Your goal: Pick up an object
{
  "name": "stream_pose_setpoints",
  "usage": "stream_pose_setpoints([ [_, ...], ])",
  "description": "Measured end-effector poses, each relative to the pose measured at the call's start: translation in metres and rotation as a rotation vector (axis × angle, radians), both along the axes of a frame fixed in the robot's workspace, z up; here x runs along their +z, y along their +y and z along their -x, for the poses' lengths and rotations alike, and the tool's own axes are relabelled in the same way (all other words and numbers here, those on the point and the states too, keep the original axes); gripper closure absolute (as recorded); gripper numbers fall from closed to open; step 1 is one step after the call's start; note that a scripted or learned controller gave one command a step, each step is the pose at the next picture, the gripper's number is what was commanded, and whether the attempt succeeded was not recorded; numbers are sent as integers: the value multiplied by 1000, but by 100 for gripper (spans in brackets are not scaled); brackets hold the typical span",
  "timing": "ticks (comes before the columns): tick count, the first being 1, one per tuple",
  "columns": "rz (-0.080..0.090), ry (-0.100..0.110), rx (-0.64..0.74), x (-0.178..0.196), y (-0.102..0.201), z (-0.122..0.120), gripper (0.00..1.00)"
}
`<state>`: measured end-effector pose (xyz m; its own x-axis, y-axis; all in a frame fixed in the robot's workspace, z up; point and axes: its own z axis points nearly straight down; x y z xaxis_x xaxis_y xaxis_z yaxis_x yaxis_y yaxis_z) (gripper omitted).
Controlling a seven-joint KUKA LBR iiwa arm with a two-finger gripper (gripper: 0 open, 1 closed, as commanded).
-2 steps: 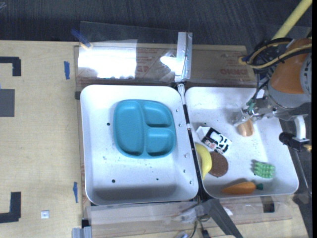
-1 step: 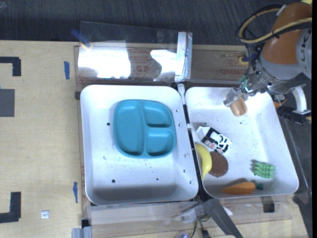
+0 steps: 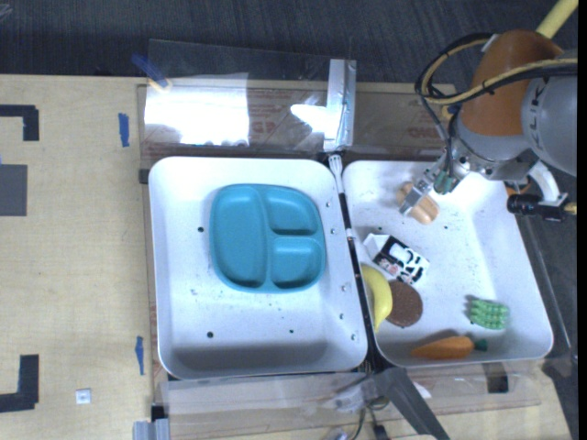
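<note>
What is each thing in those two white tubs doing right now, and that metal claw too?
Tool: low in the right bin, just above the tan piece.
Tan piece: lying near the bin's far side.
Blue tray: flat in the left bin, compartments up.
Black-and-white packet: lying tilted.
Banana: against the left wall, touching the brown disc.
Green toy: lying apart.
Carrot: lying along the near wall.

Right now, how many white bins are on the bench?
2. The left bin holds a blue divided tray; the right bin beside it, their inner rims meeting, holds the small objects, with the gripper over its far end.
</note>
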<state>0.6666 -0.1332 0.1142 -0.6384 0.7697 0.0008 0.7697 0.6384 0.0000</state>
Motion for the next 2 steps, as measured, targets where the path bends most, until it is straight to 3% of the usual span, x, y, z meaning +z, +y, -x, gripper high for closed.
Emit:
stream_pose_setpoints([
  [1, 0, -5, -361, -27, 34, 23, 100],
  [2, -5, -13, -457, 77, 120, 1, 100],
])
